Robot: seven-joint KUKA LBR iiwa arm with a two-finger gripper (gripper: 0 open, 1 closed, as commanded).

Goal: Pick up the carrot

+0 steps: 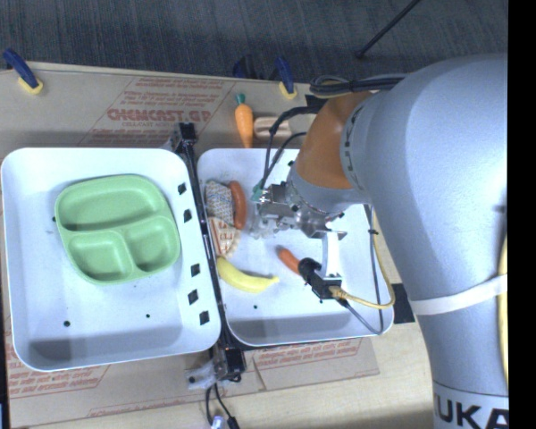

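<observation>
Looming in from the right of the frame, the grey arm (pixel 429 204) is covering much of the right bin (pixel 277 329), and its gripper (pixel 281 211) is hanging low over the middle of that bin. From this angle I cannot tell whether the gripper is wide, narrow or holding anything.

The left bin (pixel 36 329) is carrying a green divided tray (pixel 116 226). In the right bin a banana (pixel 244 278) is lying near the lower left, a reddish sausage (pixel 239 202) is resting on a patterned piece along the left wall, and a small orange piece (pixel 288 259) is sitting just below the gripper.

The carrot (pixel 243 123) is lying outside both bins, on the printed cardboard covering the table (pixel 143 105) at the upper centre of the frame, just above the right bin's top rim.

What I am worrying about: the gripper is working inside the bin, apart from the carrot, so it may well be closing on the sausage or the orange piece, both of similar colour. Reaching over the rim could also be knocking the carrot away.

The carrot is looking bright orange, tapered and smooth, with a small green top pointing toward the top of the frame; it could easily be slipping from a pinch.
</observation>
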